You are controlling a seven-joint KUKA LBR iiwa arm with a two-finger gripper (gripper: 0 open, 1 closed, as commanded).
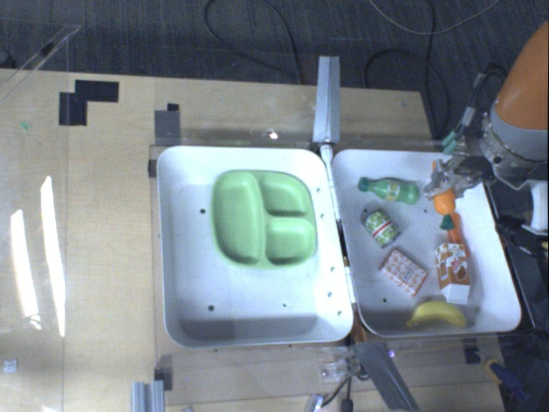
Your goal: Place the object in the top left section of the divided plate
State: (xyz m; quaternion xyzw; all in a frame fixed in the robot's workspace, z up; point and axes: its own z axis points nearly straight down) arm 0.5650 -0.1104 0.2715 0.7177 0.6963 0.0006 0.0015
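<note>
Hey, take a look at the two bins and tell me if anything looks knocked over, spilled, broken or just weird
Nothing looks spilled or broken. In the right bin, the green bottle, the can and the juice carton lie on their sides rather than upright, loosely scattered. The green divided plate sits flat in the left bin.

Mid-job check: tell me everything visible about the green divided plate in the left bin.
The pale green divided plate looks like matte plastic, a rounded square with a raised rim. Ridges split it into three sections: one long section along its left side and two smaller ones stacked on its right. All three sections hold nothing. It lies flat on the floor of the left white bin, in the upper middle, apart from the bin's walls. Nothing touches it.
</note>
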